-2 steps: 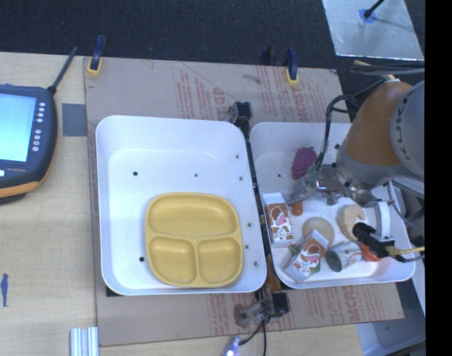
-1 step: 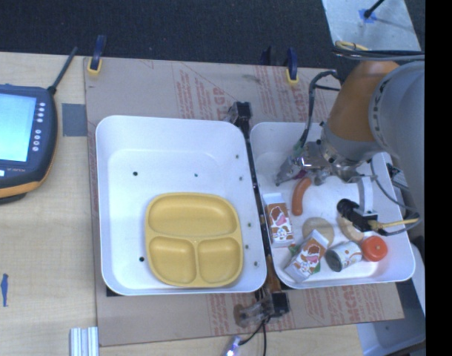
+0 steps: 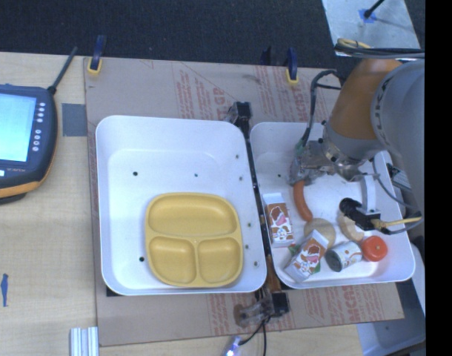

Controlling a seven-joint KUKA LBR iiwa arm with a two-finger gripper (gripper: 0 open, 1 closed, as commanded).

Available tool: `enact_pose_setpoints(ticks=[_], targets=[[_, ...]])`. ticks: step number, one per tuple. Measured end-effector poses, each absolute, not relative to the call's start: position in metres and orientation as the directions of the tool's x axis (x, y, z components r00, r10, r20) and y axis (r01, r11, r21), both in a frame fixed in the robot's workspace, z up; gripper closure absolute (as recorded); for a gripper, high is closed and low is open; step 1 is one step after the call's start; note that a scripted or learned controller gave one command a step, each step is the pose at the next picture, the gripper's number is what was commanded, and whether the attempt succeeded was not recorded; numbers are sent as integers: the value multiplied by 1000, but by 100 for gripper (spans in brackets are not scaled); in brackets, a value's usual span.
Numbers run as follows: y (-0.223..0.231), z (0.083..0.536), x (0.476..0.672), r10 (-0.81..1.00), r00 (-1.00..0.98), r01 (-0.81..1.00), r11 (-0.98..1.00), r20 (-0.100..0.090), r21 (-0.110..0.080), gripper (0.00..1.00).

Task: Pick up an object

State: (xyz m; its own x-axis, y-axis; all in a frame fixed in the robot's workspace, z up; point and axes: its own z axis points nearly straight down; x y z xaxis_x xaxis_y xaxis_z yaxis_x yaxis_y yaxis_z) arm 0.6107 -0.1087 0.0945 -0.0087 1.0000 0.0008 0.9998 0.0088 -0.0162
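My gripper (image 3: 303, 172) hangs low over the back left part of the right bin (image 3: 404, 273), just above the upper end of an orange sausage-shaped toy (image 3: 304, 202). Nothing shows held in it. A small printed packet (image 3: 278, 222) lies left of the sausage toy, by the bin's left wall. Toward the front lie a tilted printed carton (image 3: 307, 257), a beige round piece (image 3: 321, 231), a pale banana-like piece (image 3: 351, 231) and a small can with a red lid (image 3: 353, 254).
The left bin (image 3: 122, 162) holds a yellow divided plate (image 3: 194, 239) in its front half. A tablet-like controller (image 3: 15, 139) lies on the bench at the far left. The grey arm with its orange band (image 3: 363, 102) covers the right bin's back right corner.
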Motion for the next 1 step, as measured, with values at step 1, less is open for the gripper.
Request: enact_pose_setpoints(ticks=[1], targets=[[-44, 189, 579, 1000, -6, 1000, 6, 1, -8, 100]])
